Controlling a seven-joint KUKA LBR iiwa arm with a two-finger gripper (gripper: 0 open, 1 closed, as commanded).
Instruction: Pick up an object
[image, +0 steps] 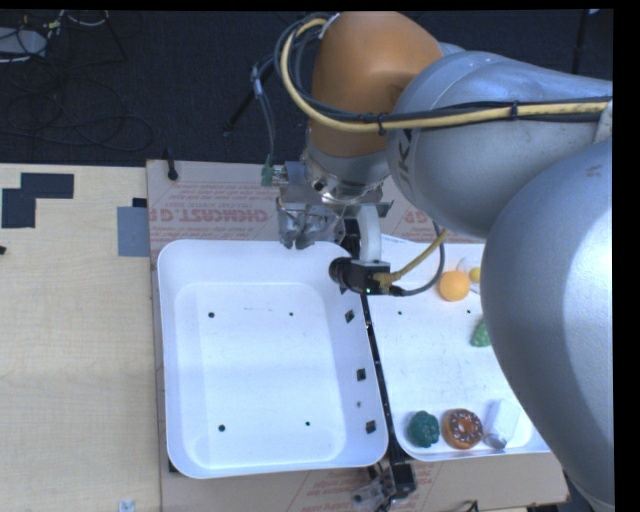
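Observation:
My gripper (298, 234) hangs over the far rim of the left bin (168, 360), close to the divider between the two bins. I see nothing in it. The loose objects lie in the right bin (430, 360): an orange ball (454, 286) near the far side with a yellow piece (476, 273) beside it, a light green piece (482, 335) partly hidden by the arm, and along the near edge a dark green lump (424, 428), a brown sprinkled donut (462, 428) and a pale whitish object (502, 424).
The big grey arm with its orange band (370, 70) covers the right side of the right bin. A black cable and a small black unit (362, 275) hang over the divider. Cardboard (220, 205) lies under the bins, and a wooden bench top (70, 360) is to the left.

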